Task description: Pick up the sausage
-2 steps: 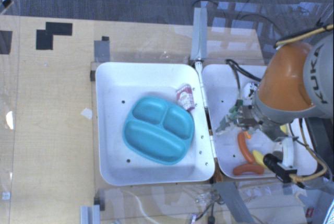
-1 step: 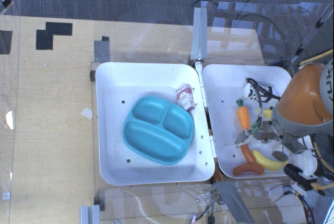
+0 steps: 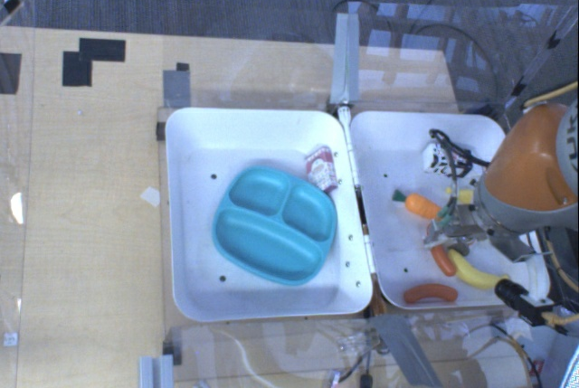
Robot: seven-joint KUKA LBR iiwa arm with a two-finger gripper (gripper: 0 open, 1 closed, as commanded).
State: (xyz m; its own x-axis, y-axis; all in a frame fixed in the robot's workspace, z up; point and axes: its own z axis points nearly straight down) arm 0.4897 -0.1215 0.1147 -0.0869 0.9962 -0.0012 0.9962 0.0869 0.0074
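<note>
Grey two-finger end effector (image 3: 446,237) hanging low over the right shallow white bin (image 3: 391,282), below the arm's orange band (image 3: 529,162) and grey wrist. Fingers not clearly readable: cannot tell whether spread or closed. Nothing plainly seen between them.

Two reddish sausage-like pieces in that right bin: a longer reddish-brown sausage (image 3: 430,293) lying flat near the bin's front wall, apart from the end effector, and a short orange-red piece (image 3: 443,260) just beneath the end effector tip, touching or nearly touching it. Beside that short piece, a curved yellow toy banana (image 3: 477,271), running toward the right wall. Further back, an orange toy carrot with a green top (image 3: 418,205), left of the end effector. Near the bin's far right corner, a small white object with black markings (image 3: 438,158), partly behind a loop of black cable.

In the left shallow white bin (image 3: 190,196), a teal plastic divided plate with three compartments (image 3: 275,224), set at a slant. Just beyond its far right corner, a small red-and-white packet (image 3: 321,168) leaning by the wall between the two bins.

Both bins side by side on a pale wooden worktop (image 3: 81,196), with black square markers toward its far left.
</note>
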